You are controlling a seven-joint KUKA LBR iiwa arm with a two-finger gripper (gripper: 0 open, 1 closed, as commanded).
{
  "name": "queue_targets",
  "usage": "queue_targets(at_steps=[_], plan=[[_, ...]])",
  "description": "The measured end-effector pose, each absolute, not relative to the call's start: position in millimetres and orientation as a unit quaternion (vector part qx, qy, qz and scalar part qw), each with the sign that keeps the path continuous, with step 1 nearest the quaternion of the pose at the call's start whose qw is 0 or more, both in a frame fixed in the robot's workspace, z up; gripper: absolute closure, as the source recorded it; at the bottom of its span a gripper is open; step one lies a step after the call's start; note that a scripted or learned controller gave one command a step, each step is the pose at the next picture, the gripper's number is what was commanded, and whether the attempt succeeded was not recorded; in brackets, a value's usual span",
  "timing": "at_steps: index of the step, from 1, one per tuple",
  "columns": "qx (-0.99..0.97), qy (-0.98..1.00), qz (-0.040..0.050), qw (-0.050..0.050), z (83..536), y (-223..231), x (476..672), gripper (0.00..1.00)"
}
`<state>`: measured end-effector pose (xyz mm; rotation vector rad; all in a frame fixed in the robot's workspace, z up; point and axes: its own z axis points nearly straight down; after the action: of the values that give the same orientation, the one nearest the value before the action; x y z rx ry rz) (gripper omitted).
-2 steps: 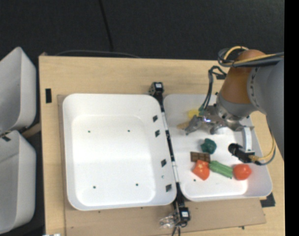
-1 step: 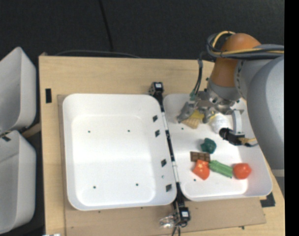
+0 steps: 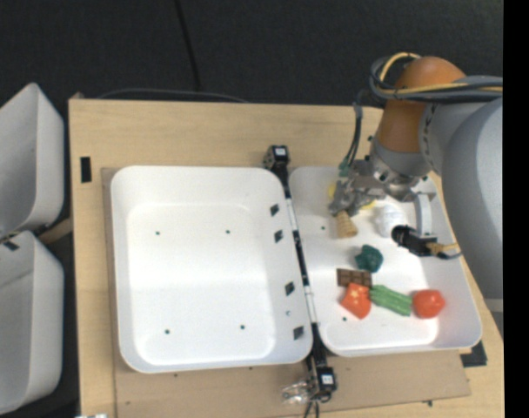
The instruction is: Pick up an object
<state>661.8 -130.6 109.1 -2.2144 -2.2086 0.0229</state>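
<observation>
Dark floor beyond a pale wooden counter [image 3: 90, 259], with a left bin [image 3: 195, 268] and, beside it, a right bin [image 3: 404, 333] holding all the loose pieces. Nothing lifted yet, by the look of it: claw [image 3: 345, 200] low at the far left of the right bin, just above or touching a tan stub [image 3: 344, 225], open or closed impossible to tell, so grasp and lift both left to do. Nearer and further right, a brown block [image 3: 353, 277], orange-red piece [image 3: 356, 301], teal piece [image 3: 368, 257], white lump [image 3: 386, 216], green stick [image 3: 391, 300] and red ball [image 3: 428, 303], most well clear of the stub, the white lump near enough to be nudged.
</observation>
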Motion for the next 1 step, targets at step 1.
queue_targets(at_steps=[1], plan=[[-0.708, -0.706, 0.0040, 0.002, 157.1, -99.6, 649.5, 1.00]])
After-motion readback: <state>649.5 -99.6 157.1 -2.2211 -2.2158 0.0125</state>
